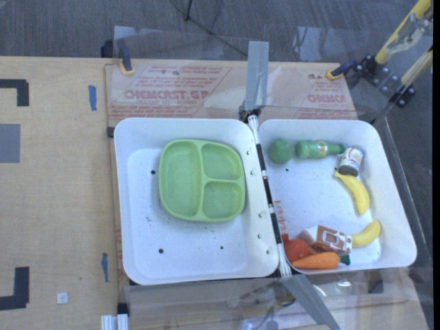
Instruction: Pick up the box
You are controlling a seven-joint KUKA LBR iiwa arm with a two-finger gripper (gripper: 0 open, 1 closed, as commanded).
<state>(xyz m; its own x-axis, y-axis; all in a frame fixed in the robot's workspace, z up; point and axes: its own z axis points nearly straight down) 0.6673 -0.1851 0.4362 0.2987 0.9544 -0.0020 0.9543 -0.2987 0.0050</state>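
1. Camera view, right bin [392,184]: the box [333,239], a small orange-and-white carton, lies near the front edge, tilted.
2. A carrot [317,260] lies just in front of it, a red piece [295,247] to its left, and a small banana [367,233] just to its right.
3. Further back are a bigger banana [355,192], a little jar [350,161], a green bottle [317,148] on its side and a green ball [279,150].
4. Left bin [137,205]: a green divided plate [202,179] sits flat.
5. The gripper: spread or pressed together, I cannot tell.
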